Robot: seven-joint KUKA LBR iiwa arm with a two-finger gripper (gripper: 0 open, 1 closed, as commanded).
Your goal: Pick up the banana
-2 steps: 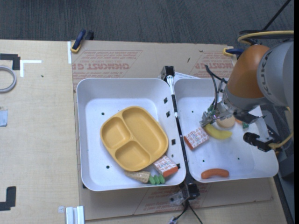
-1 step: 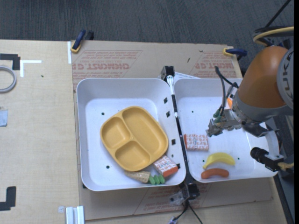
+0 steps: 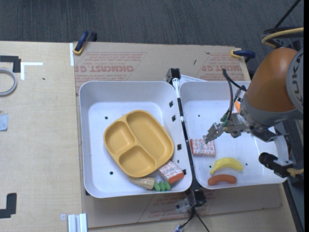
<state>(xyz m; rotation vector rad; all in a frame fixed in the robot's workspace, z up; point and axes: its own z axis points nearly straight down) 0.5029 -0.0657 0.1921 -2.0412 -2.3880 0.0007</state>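
Your target, the small curved yellow banana (image 3: 227, 165), lies in the right-hand shallow white bin (image 3: 203, 98), close to that bin's near edge, with a short red-orange sausage-shaped toy (image 3: 222, 180) just beside it on the near side. The hand (image 3: 210, 136) hangs over the middle of this bin, nearer its left wall, above the small pink and white box (image 3: 203, 147); you cannot tell from here how far its fingers are parted, and nothing shows between them. The likely trouble is aim: if you descend from where the hand hangs, you would probably meet the box rather than the banana. A close over the banana could also catch the sausage toy, since the two lie so near, or push the banana against the near wall. Open room lies in the far half of this bin and toward its right wall. The left-hand white bin (image 3: 94, 129) carries a yellow three-compartment plastic plate (image 3: 138, 142) and small toys at its near edge, well apart from your work.
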